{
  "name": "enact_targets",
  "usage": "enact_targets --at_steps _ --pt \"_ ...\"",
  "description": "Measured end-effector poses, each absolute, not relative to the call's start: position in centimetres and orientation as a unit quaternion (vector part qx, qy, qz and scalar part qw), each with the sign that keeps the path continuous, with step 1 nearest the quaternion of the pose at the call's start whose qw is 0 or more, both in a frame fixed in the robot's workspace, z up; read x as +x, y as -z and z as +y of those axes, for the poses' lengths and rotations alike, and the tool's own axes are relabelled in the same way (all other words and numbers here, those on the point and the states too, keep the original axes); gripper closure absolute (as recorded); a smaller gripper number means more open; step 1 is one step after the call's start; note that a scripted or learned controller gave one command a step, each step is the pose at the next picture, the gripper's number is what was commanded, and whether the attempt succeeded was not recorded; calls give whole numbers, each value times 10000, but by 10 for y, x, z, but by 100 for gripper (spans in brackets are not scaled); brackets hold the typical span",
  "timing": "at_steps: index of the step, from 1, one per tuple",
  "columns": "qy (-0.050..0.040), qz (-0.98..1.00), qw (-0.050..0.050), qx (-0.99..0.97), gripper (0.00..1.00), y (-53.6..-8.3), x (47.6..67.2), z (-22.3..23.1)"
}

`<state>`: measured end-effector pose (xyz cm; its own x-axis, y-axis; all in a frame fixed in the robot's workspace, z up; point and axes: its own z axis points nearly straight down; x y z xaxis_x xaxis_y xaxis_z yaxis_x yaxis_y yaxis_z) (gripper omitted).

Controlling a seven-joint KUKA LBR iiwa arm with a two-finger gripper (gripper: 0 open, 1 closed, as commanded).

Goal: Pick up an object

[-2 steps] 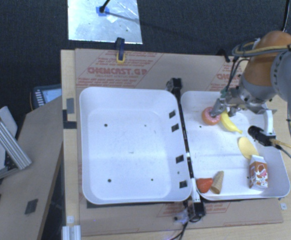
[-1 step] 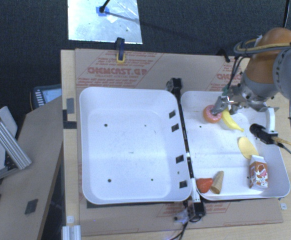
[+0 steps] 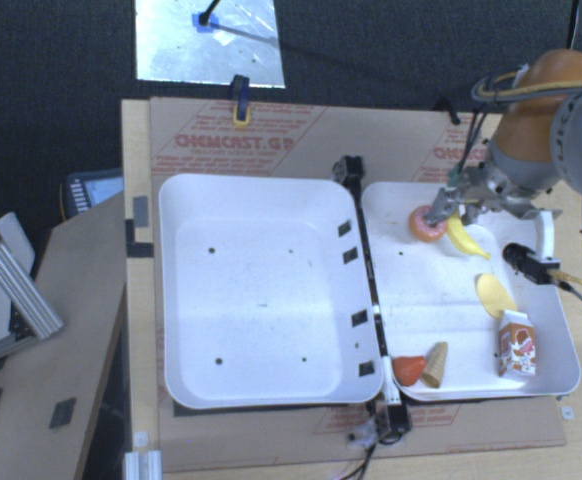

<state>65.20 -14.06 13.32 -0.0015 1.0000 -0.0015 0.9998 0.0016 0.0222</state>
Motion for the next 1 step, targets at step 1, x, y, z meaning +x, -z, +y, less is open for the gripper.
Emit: enact_targets --at_steps 1 --pt "-23 7110 -11 7032 100 -187 579 -52"
